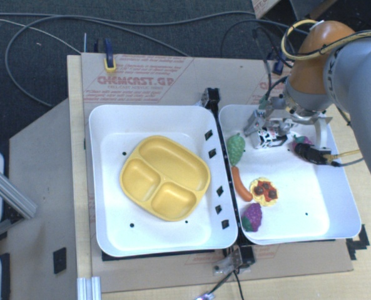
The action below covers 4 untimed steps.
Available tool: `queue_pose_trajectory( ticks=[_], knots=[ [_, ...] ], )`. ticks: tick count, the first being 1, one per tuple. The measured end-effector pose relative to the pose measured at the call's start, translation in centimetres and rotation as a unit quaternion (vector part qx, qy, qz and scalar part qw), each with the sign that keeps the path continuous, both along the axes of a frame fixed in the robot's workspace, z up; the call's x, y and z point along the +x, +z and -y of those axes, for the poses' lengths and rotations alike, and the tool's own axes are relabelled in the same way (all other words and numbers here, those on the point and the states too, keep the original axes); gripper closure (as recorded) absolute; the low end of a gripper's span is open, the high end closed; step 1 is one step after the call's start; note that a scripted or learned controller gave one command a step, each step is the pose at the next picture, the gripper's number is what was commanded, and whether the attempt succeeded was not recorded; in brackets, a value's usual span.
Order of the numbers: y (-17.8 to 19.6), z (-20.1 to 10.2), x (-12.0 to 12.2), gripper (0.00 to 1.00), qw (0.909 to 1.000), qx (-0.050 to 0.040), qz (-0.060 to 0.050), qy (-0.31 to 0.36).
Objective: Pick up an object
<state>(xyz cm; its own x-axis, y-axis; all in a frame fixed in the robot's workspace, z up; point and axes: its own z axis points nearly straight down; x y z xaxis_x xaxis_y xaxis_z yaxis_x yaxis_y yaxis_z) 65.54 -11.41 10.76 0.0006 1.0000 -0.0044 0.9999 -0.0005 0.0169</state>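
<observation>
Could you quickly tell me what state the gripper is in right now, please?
Gripper: cannot be told; it sits low in the right bin.

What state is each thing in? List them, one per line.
Yellow divided plastic tray: flat in the left white bin, compartments bare.
Green leafy toy vegetable: lying by the right white bin's left wall.
Orange toy carrot: lying flat.
Toy pizza slice: lying flat.
Purple toy grapes: resting untouched.
Claw: low over the right bin's far end.
</observation>
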Motion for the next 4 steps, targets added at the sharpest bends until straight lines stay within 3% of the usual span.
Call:
queue_pose_trajectory(
  ticks=[1, 2, 3, 4],
  knots=[
    [1.2, 0.0, 0.3, 1.00, 1.0000, -0.0019, 0.004, 0.001],
    [7.7, 0.1, 0.2, 1.00, 1.0000, 0.0020, -0.006, 0.001],
    [12.6, 0.8, 0.8, 1.00, 1.0000, 0.0014, -0.005, 0.001],
    [14.8, 0.8, 0.9, 1.00, 1.0000, 0.0019, -0.006, 0.001]
  ],
)
